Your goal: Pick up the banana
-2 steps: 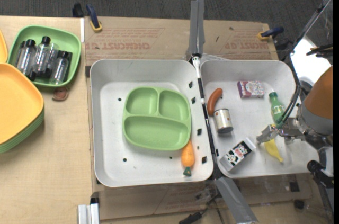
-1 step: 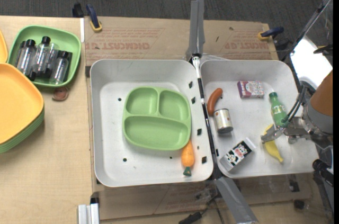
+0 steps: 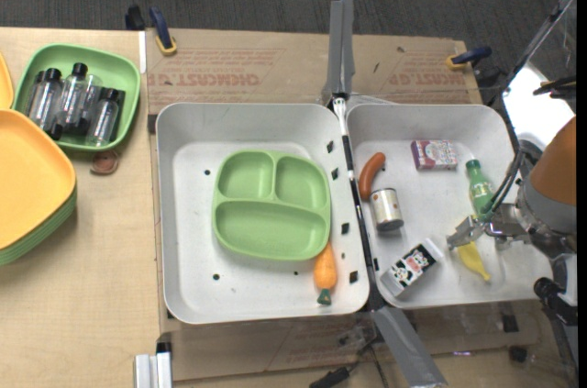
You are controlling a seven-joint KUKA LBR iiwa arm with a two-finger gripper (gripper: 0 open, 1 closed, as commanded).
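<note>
The yellow banana lies on the floor of the right bin, near its front right corner. My gripper reaches in from the right and sits right at the banana's upper end, touching or just above it. The orange band of the arm shows at the right edge. The banana rests flat on the bin floor.
The right bin also holds a green bottle, a purple box, a silver can, a red sausage and a black-and-white carton. The left bin holds a green divided plate and a carrot.
</note>
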